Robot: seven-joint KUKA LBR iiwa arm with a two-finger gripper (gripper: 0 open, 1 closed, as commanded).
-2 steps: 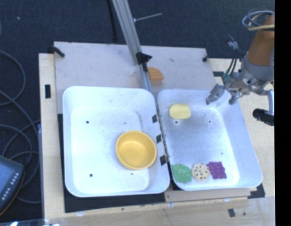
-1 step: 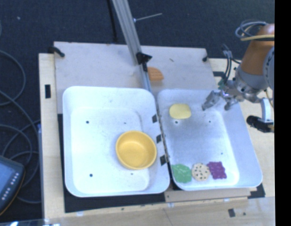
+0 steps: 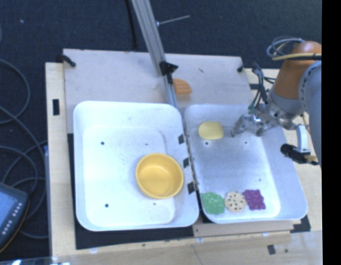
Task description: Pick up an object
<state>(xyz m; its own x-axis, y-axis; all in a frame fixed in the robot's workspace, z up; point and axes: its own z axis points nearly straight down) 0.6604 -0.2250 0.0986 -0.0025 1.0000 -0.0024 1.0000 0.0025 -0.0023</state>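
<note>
A single fixed camera looks down at a slant from above the desk (image 3: 131, 73), far enough back to frame both white bins (image 3: 90, 148) side by side, dark floor around them, and the arm (image 3: 294, 81) entering from the right.

Right bin (image 3: 281, 186): centre floor open, wide passage. Obstacles: yellow lump (image 3: 211, 130) at 11 o'clock near far wall; green piece (image 3: 213, 202), cookie (image 3: 235, 201), purple piece (image 3: 254, 199) in row along 6 o'clock wall, nearly touching. End effector (image 3: 246, 127) at 1 o'clock, beside lump. Left bin (image 3: 93, 148): yellow bowl (image 3: 159, 175) at 4 o'clock; rest open. Slanted metal post (image 3: 153, 43) over desk (image 3: 115, 76) at 12 o'clock between bins.
</note>
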